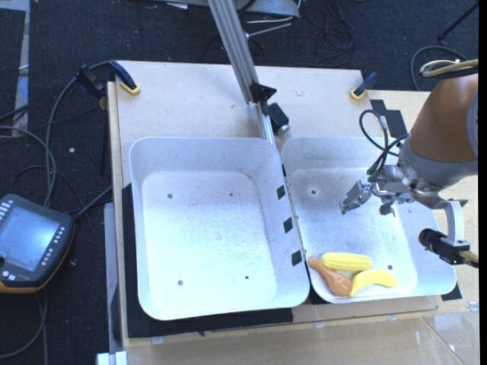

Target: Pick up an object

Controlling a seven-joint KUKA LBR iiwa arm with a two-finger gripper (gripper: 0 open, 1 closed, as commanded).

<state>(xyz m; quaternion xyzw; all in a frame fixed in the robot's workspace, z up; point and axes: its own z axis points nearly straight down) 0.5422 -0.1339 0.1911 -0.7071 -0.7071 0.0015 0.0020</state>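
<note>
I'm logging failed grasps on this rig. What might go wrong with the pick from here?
The yellow corn, banana and orange piece lie bunched against the right bin's near rim, so the gripper, now poised well behind them, may hit the wall or nudge neighbours and close on nothing.

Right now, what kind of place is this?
Likely a robotics lab: a robot arm reaches over two white bins on a bench, a teach pendant lies on the floor, and cables trail across dark carpet.
</note>
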